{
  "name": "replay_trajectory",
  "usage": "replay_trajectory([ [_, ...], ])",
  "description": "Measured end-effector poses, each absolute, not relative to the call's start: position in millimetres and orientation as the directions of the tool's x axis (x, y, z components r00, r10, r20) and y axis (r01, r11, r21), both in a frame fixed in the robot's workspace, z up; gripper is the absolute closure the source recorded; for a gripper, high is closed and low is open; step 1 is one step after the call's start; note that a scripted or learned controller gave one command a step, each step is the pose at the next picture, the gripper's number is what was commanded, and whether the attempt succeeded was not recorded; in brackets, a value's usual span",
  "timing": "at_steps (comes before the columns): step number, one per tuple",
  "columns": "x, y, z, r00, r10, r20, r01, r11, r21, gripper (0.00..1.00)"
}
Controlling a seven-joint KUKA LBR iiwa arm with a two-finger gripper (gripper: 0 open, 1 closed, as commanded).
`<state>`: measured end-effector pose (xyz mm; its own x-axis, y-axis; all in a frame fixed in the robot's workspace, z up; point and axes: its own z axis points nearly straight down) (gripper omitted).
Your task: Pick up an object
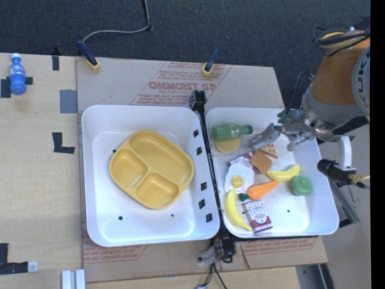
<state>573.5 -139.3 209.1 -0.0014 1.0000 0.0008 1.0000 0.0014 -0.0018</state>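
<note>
The right bin [322,218] holds several toy foods: a green bottle [230,131], a brown bread piece [261,161], a small banana [284,173], a carrot [263,189], a green round fruit [301,186], a fried egg [237,179], a larger banana [235,210] and a red carton [257,215]. My gripper [280,138] hangs over the bin's far right part, just above the bread piece and to the right of the bottle. Its fingers [263,138] are spread open with nothing between them.
The left bin [96,179] holds a yellow divided tray [151,168]. A black divider [204,155] runs between the bins. A small blue bottle [17,74] stands on the bench at far left. Yellow clamps [88,54] pin the cardboard at the back.
</note>
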Motion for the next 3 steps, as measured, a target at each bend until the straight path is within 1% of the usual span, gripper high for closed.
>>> replay_trajectory([
  [1, 606.2, -141.2, 87.3, -0.002, 1.000, -0.002, 1.000, 0.002, 0.006, 0.00],
  [2, 607.2, -141.4, 97.7, -0.002, 1.000, -0.003, 1.000, 0.002, 0.010, 1.00],
  [3, 607.0, -141.3, 97.5, -0.002, 1.000, -0.003, 1.000, 0.002, 0.009, 0.00],
])
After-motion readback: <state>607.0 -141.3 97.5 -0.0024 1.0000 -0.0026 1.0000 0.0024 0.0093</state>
